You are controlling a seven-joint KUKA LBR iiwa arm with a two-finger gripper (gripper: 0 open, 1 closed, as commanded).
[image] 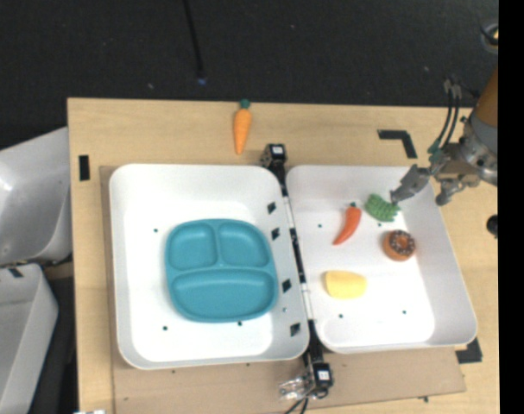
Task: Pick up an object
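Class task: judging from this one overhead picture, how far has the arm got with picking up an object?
Done: the tool has reached the right bin, at the green toy. In hand: nothing visibly lifted; that toy lies on the bin floor beside the red pepper. Left: grasp and raise one; the donut and yellow piece lie untouched.

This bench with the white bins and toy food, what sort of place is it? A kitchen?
Probably a robot test lab, not a kitchen. The wooden bench bears two white bins, one with a teal divided plate, the other with toy food like a red chili pepper. A gripper reaches in.
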